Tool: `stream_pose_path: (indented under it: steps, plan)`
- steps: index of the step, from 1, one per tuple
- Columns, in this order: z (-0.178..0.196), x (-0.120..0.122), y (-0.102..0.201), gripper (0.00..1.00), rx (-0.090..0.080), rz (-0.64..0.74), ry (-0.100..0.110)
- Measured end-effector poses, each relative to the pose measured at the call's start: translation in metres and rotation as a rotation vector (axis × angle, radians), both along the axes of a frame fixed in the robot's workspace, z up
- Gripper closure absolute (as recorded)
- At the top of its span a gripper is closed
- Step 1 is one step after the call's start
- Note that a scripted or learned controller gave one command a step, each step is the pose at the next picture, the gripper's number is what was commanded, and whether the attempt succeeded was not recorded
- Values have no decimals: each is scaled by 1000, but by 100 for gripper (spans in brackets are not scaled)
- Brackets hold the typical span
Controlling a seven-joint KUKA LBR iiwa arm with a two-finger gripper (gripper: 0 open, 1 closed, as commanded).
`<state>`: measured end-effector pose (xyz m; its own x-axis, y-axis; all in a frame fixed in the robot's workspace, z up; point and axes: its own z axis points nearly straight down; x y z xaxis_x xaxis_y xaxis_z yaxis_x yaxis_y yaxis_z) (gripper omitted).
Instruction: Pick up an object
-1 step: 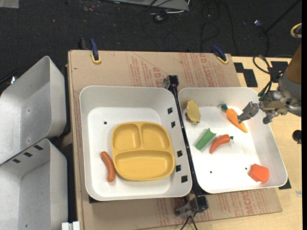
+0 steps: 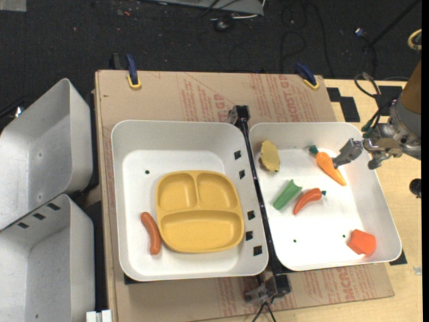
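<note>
The gripper [image 2: 358, 150] is hanging over the right bin [image 2: 385, 203] at its far right edge, just right of the carrot [image 2: 330, 167]; whether it is spread or pressed together cannot be told, and nothing is showing between its tips. Taking the carrot as landmark, the red pepper [image 2: 308, 199] and green pepper [image 2: 287, 194] are lying nearer the camera to its left, the yellow potato-like piece [image 2: 269, 156] is sitting farther left, and the orange block [image 2: 362, 242] is resting nearer the camera to its right. Well left of the carrot, the left bin [image 2: 127, 200] is bearing a yellow divided plate [image 2: 199, 210] with a sausage [image 2: 151, 232] lying just beside it.

White bins [image 2: 127, 180] hold a yellow tray [image 2: 199, 211], orange carrot [image 2: 330, 167], green pepper [image 2: 287, 194] and red chilli [image 2: 307, 200].
</note>
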<state>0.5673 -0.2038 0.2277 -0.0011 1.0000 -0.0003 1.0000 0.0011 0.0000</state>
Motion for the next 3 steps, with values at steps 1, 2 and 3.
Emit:
stream_pose_path:
  steps: [1, 2, 3]
  plan:
    - [-57, -10, -5, 0, 2, -3, 6]
    - [-112, -8, 6, 0, 2, 0, 5]
    - [-135, -7, 7, 0, 0, -2, -3]
